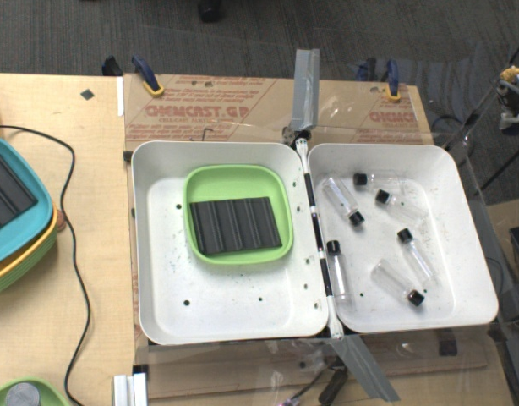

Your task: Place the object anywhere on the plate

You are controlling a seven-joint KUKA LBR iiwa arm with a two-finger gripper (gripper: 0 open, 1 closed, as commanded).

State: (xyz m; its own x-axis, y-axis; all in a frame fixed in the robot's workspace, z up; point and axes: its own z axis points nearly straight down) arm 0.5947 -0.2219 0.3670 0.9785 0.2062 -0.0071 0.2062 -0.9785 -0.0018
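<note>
A square green plate [237,184] lies in the left white bin [158,252], toward its back. A dark ribbed rectangular pad [235,225] rests on the plate's middle. The right white bin [462,252] holds several clear plastic tubes with black caps: one [342,201] near its left wall, one [335,271] along the divider, one [414,256] and another [397,282] at the right front, and two capped ones [371,188] at the back.
A cardboard sheet [209,104] with clamps lies behind the bins. At the far left, stacked teal and yellow plates [23,218] sit on the wooden bench, with a black cable [73,252] running past them. A grey metal bracket [306,91] stands behind the divider.
</note>
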